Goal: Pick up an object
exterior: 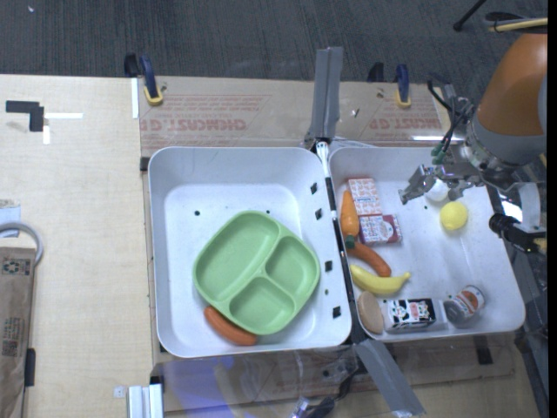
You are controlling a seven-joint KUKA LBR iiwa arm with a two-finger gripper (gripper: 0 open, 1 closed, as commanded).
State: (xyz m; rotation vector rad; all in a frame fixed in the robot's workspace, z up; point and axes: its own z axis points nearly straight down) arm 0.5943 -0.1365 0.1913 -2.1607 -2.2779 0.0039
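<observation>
From above, my pincer [426, 185] hangs over the right bin [496, 312], near its back edge, and I cannot tell if it is released or clenched on something. The thing closest to it is the yellow ball [453, 216], which lies just beside it, a little toward the front edge of the surface and toward the bin's right wall; being round, it has no long side to line up with. The banana [379, 278] and the small can [464, 303] lie farther off toward the bin's front edge, and the green plate [257, 273] sits in the left bin [174, 233].
</observation>
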